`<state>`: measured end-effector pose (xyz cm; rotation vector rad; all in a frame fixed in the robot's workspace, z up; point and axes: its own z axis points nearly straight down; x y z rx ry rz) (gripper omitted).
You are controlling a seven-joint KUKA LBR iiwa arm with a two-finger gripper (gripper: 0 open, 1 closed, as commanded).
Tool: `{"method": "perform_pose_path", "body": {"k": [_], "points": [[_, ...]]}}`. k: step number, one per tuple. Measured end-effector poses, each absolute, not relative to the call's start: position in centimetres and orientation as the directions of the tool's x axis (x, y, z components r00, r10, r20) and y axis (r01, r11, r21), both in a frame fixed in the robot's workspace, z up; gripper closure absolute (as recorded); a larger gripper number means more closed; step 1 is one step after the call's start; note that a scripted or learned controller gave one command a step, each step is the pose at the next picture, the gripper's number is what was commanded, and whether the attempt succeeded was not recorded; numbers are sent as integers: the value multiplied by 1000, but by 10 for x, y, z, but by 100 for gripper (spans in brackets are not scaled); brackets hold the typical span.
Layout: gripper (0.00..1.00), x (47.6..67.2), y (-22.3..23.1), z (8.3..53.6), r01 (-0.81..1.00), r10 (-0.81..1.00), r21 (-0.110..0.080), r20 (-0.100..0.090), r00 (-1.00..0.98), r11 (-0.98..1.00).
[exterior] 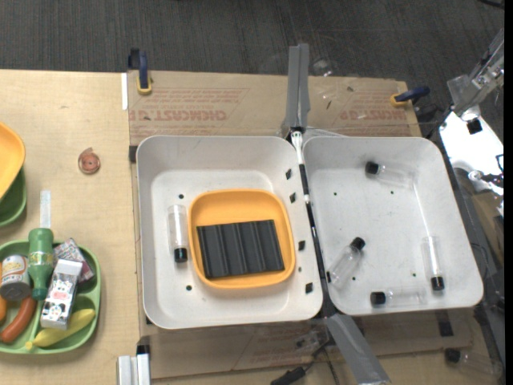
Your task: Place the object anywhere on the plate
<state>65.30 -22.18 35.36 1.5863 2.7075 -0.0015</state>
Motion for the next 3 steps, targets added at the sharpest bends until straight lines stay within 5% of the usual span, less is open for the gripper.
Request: {"method": "perform_pose_path", "body": {"k": [1, 2, 3], "points": [[0, 653, -222, 354, 872, 872, 1, -4, -490, 490], [0, 602, -223, 375, 669, 669, 0, -2, -743, 743], [0, 614, -222, 287, 347, 347, 1, -2, -938, 938]]}}
